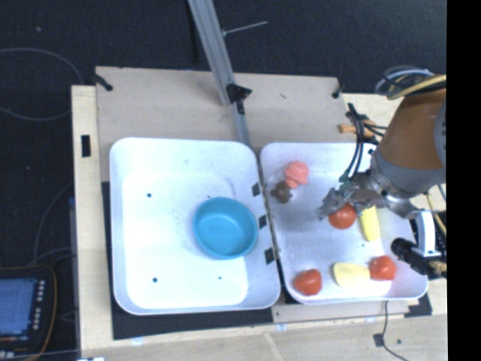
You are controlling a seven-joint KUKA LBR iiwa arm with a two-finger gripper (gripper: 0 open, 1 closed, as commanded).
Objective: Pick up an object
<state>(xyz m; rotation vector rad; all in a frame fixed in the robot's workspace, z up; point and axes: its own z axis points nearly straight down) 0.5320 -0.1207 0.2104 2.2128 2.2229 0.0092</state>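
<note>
My gripper (338,204) hangs over the middle of the right bin (316,160), reaching in from the right. A small red round object (343,219) lies directly under and against its tip; whether it is gripped I cannot tell. A yellow stick-shaped piece (370,224) lies just right of the red one. Further left in the same bin sit a pink round object (297,173) and a small brown one (281,193).
Along the right bin's front edge lie a red object (307,281), a pale yellow one (351,274) and another red one (382,268). The left bin (150,171) holds a blue bowl (224,228). A slanted metal bar (214,43) rises behind the bins.
</note>
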